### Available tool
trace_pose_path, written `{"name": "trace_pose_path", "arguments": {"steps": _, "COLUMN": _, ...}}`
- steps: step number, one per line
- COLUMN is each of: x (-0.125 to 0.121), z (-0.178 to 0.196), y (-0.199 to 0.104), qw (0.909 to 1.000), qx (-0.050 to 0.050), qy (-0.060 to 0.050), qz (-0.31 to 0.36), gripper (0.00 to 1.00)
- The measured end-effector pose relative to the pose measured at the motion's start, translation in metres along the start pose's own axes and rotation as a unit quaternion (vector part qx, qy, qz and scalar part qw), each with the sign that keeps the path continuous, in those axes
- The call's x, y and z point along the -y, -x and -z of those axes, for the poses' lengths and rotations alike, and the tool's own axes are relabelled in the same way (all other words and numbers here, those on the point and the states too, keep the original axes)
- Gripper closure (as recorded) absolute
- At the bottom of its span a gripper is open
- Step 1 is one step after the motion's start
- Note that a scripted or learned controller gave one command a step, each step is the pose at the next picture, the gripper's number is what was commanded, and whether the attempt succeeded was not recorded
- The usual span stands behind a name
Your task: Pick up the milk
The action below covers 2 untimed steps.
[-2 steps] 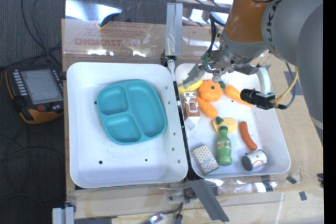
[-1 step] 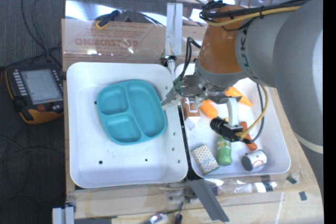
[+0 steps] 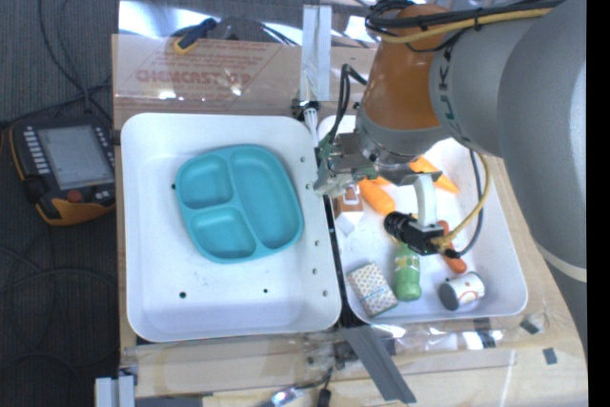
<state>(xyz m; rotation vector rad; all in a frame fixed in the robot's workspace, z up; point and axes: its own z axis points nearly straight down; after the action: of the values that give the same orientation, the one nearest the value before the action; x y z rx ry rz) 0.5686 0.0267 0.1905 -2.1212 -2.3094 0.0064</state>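
From the fixed camera above the bench, two shallow white bins lie side by side. The left bin (image 3: 152,300) holds a teal divided plate (image 3: 238,202) lying flat near its middle. The grey arm (image 3: 515,43) with its orange band (image 3: 405,71) reaches in from the right and hangs over the upper part of the right bin (image 3: 505,291), next to the wall shared by the two bins. The gripper (image 3: 335,174) sits low at that upper left corner of the right bin; how far its fingers are parted cannot be told, since the wrist hides them, and nothing can be seen held there. In the right bin, an orange carrot-like piece (image 3: 377,195) lies just below the wrist, a green bottle (image 3: 407,274) stands toward the front, a small patterned carton (image 3: 371,289), which may be the milk, lies tilted just left of the bottle at the front left, and a small white cup (image 3: 464,289) lies on its side at the front right. A handheld control pendant (image 3: 62,162) rests on the floor to the left of the bench.
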Motion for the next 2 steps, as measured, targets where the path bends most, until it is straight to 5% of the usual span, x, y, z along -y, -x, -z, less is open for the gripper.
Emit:
{"name": "trace_pose_path", "arguments": {"steps": 1, "x": 0.0001, "z": -0.0001, "y": 0.0001, "qw": 1.0000, "qx": 0.000, "qy": 0.000, "qz": 0.000, "gripper": 0.00}}
{"name": "trace_pose_path", "arguments": {"steps": 2, "x": 0.0001, "z": 0.0080, "y": -0.0002, "qw": 1.0000, "qx": 0.000, "qy": -0.001, "qz": 0.000, "gripper": 1.00}}
